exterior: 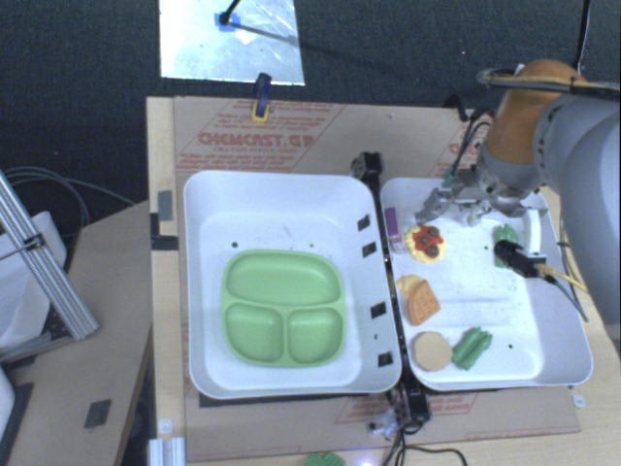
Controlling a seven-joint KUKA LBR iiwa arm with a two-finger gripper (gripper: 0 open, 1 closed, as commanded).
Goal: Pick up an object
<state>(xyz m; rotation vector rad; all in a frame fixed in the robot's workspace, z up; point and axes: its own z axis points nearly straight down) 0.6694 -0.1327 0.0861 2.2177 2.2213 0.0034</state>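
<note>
Overhead, the arm (pixel 543 134) reaches in from the right over the right bin's (pixel 553 357) far side; gripper (pixel 448 205) hangs just above the bin floor, near a red-yellow toy (pixel 427 243); can't tell if the claw is wide or narrow, nothing seen betw. the fingers; nearer lie a waffle-like piece (pixel 420 301), a tan disc (pixel 432 350) and a green pc (pixel 472 347); left bin (pixel 281 197) holds a green divided tray (pixel 284 306).

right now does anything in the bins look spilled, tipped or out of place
Nothing stands out. The green divided tray lies flat in the left bin. The toy foods, including the yellow and red piece and the round cookie, lie loose in the right bin.
</note>
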